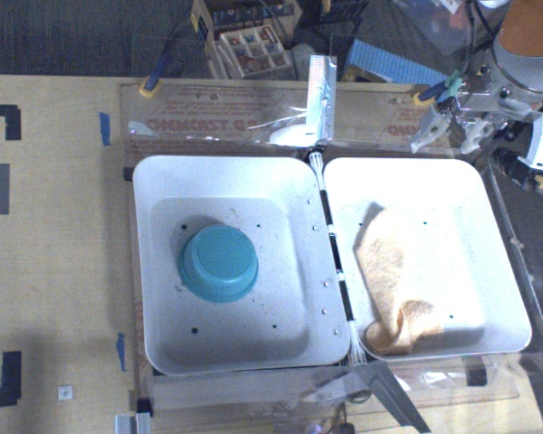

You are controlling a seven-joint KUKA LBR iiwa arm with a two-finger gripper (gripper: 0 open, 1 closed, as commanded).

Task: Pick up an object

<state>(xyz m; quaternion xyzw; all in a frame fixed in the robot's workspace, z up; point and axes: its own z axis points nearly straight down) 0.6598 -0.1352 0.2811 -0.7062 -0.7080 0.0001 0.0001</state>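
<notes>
We count two things that could be picked up, one in each bin. The bowl (219,262), teal and turned upside down, sits on the floor of the left bin (154,183), a little left of the middle and apart from every wall. The cloth (391,284), a tan towel, lies in the right bin (452,183); it runs from near the bin's middle down to the near left corner, where its bunched end touches the wall. The two bins stand side by side, their inner rims touching along the centre line.

We see one gripper (452,134) at the upper right, above the far rim of the right bin and well apart from both bowl and cloth. Its two fingers point down and stand apart, with nothing between them.
</notes>
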